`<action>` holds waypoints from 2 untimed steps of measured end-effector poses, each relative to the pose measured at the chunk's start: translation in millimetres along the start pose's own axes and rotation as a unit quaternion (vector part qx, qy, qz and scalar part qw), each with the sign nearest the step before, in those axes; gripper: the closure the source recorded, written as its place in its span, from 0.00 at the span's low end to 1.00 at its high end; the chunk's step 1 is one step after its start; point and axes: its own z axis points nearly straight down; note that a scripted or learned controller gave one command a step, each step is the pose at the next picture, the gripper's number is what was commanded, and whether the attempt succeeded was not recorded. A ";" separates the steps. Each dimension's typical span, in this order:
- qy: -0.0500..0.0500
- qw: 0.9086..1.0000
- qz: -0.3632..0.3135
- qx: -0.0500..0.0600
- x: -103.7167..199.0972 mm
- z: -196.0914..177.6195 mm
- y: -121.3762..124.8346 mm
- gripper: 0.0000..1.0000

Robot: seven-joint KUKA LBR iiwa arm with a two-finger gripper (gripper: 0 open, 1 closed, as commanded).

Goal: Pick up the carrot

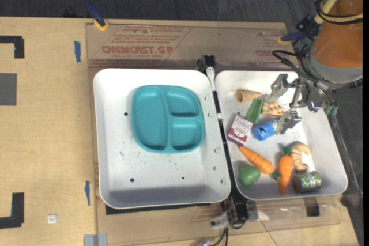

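- Carrot (256, 159) lies flat, lower middle of the right bin (337, 150), beside a second carrot (285, 169)
- Gripper (290, 105) hangs above clutter, upper right; jaws spread open, gripping nothing, likely poised to descend

teal divided plate (168, 118) in left bin (109, 141); right bin (334, 150) has green pepper (249, 175), blue cup (264, 131), purple-white carton (239, 129), green can (307, 181)

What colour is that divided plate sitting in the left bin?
The divided plate is teal, a blue-green, seen clearly in the camera view against the white left bin.
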 end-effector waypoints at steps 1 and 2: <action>0.005 1.000 -0.014 -0.001 68.1 82.1 20.9 0.00; -0.004 0.996 0.088 0.000 91.8 113.5 19.5 0.00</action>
